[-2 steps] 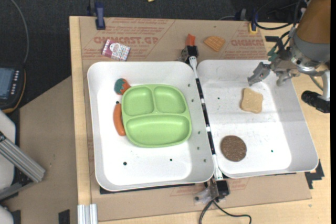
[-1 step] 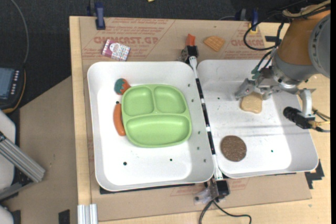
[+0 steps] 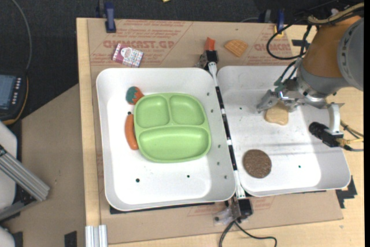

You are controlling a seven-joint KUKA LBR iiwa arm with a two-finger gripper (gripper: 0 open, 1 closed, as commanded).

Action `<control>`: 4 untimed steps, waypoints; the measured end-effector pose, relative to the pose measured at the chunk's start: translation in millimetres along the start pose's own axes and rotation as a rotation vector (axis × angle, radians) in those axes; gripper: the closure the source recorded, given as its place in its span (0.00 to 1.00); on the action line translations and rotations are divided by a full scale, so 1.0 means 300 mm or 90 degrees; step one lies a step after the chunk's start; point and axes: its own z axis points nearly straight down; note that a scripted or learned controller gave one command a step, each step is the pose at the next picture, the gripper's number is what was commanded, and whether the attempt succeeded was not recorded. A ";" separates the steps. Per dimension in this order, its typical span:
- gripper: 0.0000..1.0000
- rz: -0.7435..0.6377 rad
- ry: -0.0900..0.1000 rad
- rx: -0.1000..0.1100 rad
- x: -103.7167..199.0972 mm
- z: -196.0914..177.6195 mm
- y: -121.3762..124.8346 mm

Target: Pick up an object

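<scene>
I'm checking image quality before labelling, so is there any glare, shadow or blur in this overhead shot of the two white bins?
Camera view: lighting is even and soft; the white left bin looks bright but keeps detail; the green three-compartment plastic tray casts only a faint shadow; the grey arm's gripper above the tan bread-like piece is slightly soft, so its fingers are hard to read.

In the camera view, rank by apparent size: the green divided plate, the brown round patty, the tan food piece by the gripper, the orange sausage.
1. green divided plate
2. brown round patty
3. orange sausage and tan food piece: too close to rank; plate and gripper partly hide them.
</scene>
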 end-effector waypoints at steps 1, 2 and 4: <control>1.00 0.001 -0.002 -0.004 -0.004 -0.039 0.005; 0.00 0.001 -0.002 -0.003 -0.004 -0.039 0.004; 0.00 0.000 0.001 -0.002 0.071 -0.004 -0.079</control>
